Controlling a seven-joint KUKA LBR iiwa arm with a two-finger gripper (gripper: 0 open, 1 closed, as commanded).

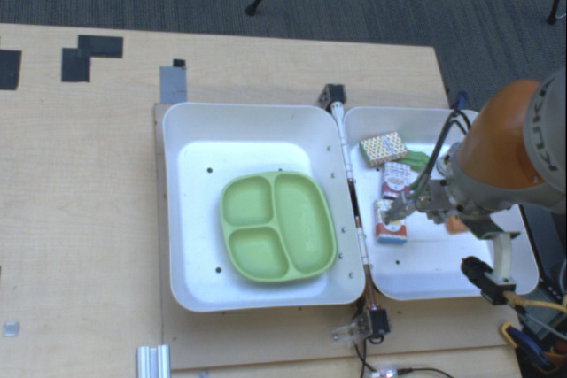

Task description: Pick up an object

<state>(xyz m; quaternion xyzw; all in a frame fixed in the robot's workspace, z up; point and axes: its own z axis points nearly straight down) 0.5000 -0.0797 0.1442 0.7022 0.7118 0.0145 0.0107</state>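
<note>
Gripper [396,210] hangs right over the red-white carton [392,201], its long axis running 12-to-6; can't tell its grip state.

The left bin [177,217] is taken up through its middle by a green divided plate [278,227]; bare white floor is left along its 9 o'clock wall and across its 12 o'clock end. In the right bin [425,279], a patterned packet [383,148], a green item [418,161] and a red-and-white carton [393,206] crowd the 11 o'clock part, and the arm [500,150] overhangs the 3 o'clock side. Its floor lies open toward 6 o'clock. The ridge [352,199] between the bins stands in the way of any low crossing.
</note>
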